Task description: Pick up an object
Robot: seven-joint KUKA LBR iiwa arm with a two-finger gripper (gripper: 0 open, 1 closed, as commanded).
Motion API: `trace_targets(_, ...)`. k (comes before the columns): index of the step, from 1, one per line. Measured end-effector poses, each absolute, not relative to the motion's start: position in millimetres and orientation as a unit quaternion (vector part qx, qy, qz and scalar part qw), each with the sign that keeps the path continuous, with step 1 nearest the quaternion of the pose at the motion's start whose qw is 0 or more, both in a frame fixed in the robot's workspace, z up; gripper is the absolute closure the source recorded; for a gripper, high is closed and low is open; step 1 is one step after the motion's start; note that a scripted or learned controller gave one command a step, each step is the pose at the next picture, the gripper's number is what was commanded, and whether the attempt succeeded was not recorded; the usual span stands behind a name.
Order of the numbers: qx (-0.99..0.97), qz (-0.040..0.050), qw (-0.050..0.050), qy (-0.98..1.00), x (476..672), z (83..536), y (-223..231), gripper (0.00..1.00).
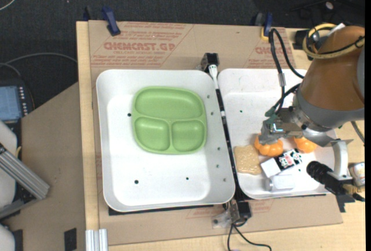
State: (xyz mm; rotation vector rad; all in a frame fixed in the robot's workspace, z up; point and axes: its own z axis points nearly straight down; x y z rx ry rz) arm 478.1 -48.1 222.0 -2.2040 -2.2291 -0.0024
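Overhead, one bench, catalogued from the right bin (pixel 249 90) outward.

Writing: the brown board (pixel 145 41) beneath and behind the right bin carries red print reading "CHEMCAST G P", with smaller lines under it too fine to read; a second partial print sits on the board just behind the right bin.

Arm (pixel 336 79): grey body with an orange band, entering over the right bin's far-right side and bent down into it. Gripper (pixel 272 133) low over the bin's middle, directly above an orange object (pixel 269 148); whether the jaws are parted or closed, and whether anything sits between them, cannot be told.

Contents of right bin: the orange object, near the front; a second orange piece (pixel 305 144) just right of it; a tan sponge-like block (pixel 246 159) at the front-left corner; a small white item with a black and pink pattern (pixel 288 158); a white box (pixel 282 181) against the front wall.

Left of the right bin: the left bin (pixel 116 145), touching it, holding a green divided plate (pixel 170 119).
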Motion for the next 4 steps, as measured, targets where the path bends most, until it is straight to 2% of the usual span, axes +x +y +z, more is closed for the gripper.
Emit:
trace_targets(1, -0.703, -0.0029, 0.0, -0.711, 479.9, 258.7, 36.4, 1.0)
trace_targets(2, -0.703, -0.0046, -0.002, -0.711, 479.8, 329.9, 121.1, 1.0)
trace_targets(3, -0.709, -0.0031, -0.003, -0.705, 480.1, 390.6, 63.6, 1.0)
trace_targets(4, -0.71, -0.0077, -0.008, -0.704, 479.6, 545.0, -11.0, 1.0)
